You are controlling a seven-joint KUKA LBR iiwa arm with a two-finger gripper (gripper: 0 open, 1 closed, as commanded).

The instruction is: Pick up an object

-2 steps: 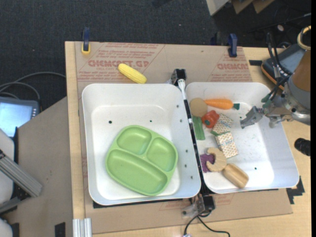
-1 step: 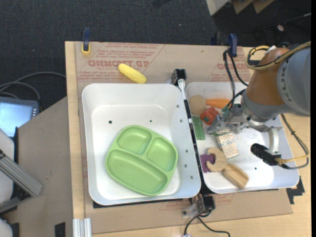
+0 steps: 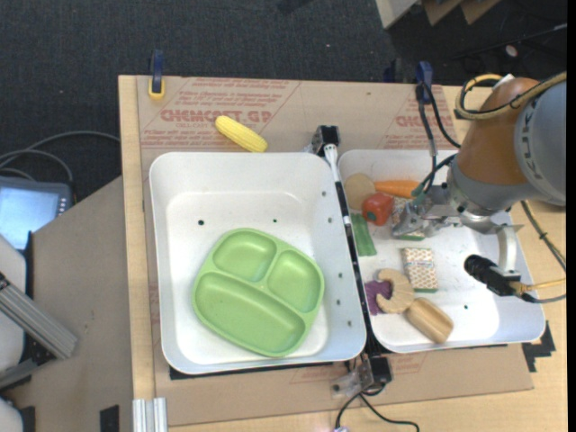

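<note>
My gripper (image 3: pixel 412 223) hangs low over the upper middle of the right bin (image 3: pixel 504 331), the arm coming in from the right. Just left of it lies a red round piece (image 3: pixel 379 208), with an orange carrot (image 3: pixel 396 188) and a beige round piece (image 3: pixel 359 187) behind. A green strip (image 3: pixel 363 236) lies along the bin's left wall. Below the gripper sits a small checkered packet (image 3: pixel 420 268). Nearer the front are a purple piece (image 3: pixel 373 292), a pale wooden ring shape (image 3: pixel 393 293) and a tan wooden block (image 3: pixel 428 319).
The left bin (image 3: pixel 180 196) holds a green divided plate (image 3: pixel 258 291). A yellow corn cob (image 3: pixel 240 134) lies on the cardboard behind the left bin. A black clamp (image 3: pixel 326 138) sits at the back between the bins.
</note>
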